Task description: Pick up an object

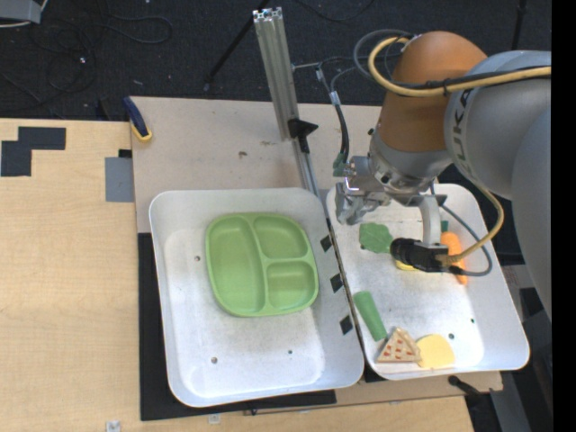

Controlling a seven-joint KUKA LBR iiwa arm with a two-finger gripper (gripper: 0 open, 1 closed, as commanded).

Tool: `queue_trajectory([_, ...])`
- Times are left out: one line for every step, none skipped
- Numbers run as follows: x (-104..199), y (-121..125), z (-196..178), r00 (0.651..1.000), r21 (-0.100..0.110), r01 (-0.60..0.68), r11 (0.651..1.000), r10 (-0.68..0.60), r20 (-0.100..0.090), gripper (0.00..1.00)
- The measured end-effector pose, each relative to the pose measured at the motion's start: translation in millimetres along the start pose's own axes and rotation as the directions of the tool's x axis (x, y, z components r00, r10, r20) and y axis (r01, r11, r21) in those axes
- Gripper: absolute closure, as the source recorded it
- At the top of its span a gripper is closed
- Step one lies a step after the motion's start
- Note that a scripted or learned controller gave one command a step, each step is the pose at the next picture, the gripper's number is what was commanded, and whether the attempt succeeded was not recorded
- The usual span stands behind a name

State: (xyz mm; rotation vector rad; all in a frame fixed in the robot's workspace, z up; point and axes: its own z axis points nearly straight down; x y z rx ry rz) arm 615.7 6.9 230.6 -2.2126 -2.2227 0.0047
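From my feed, the gripper (354, 207) hangs low over the upper left corner of the right bin (432, 304), close to the wall it shares with the left bin (180, 331). I cannot tell whether it is released or clenched, and I see nothing held in it. A small green lump (375, 238) lies just below and right of it on the bin floor. Further right sits an orange piece (453, 244), partly hidden. Toward the near edge of the same bin lie a green stick (368, 314), a pizza wedge (397, 348) and, touching that, a yellow piece (437, 352). The left bin holds a green divided plate (261, 264), lying flat.
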Motion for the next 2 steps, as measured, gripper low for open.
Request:
queue_trajectory([44.3, -7.4, -4.3, 1.0, -0.002, 0.0, 1.0, 0.0, 0.0, 1.0])
queue_trajectory([101.7, -18.6, -6.6, 1.0, -0.001, 0.002, 1.0, -0.002, 0.0, 1.0])
